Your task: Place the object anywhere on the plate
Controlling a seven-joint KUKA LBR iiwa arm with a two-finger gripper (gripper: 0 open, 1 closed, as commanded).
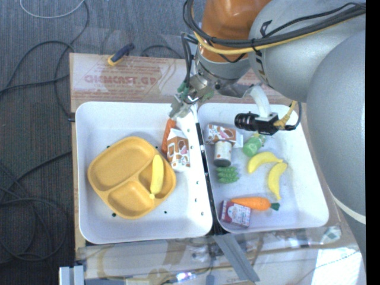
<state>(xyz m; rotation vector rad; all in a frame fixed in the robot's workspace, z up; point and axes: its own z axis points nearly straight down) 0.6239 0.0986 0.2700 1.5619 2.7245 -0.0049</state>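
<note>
The yellow divided plate [122,180] lies in the left bin [95,123]. A pale yellow banana-shaped piece [157,174] rests on the plate's right side. My gripper [183,105] hangs over the strip between the two bins, at their far end. Just below it, against the left bin's right wall, lies a white and brown snack bag [177,149], and an orange item [168,133] pokes out behind the bag. I cannot tell whether the gripper touches the bag.
The right bin [309,200] holds a brown packet [221,133], a small can [222,154], a green bottle [254,143], a green pod [227,173], two bananas [263,160] [276,180], a carrot [254,204] and a red packet [236,214]. A yellow-handled tool [119,53] lies on the cardboard behind.
</note>
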